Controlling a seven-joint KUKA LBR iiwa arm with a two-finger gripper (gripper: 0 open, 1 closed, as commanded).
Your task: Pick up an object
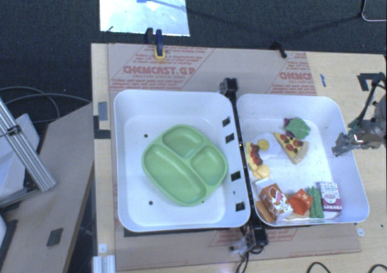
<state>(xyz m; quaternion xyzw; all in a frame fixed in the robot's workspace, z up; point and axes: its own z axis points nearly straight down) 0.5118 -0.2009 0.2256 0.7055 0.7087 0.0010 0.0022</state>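
From my feed the gripper [342,145] sits at the right rim of the right bin [338,115], over the edge; can't tell its state, too small and blurred. Nothing visibly in it. Nearest objs in that bin: pizza slice toy [291,147] w/ a green leafy piece [297,127] touching its top, then a cluster of yellow and red bits [257,158] by the bin's left wall. Along the front edge: a red-white carton [329,196], a green piece [315,201], an orange piece [300,202], and a printed box [275,201]; print on both packs unreadable. Left bin [130,115] holds a green divided plate [185,164], 3 compartments. Under both bins, a sheet [181,63] w/ red "CHEMCAST" lettering repeated; a yellow-blue clamp [158,43] pins its back edge.
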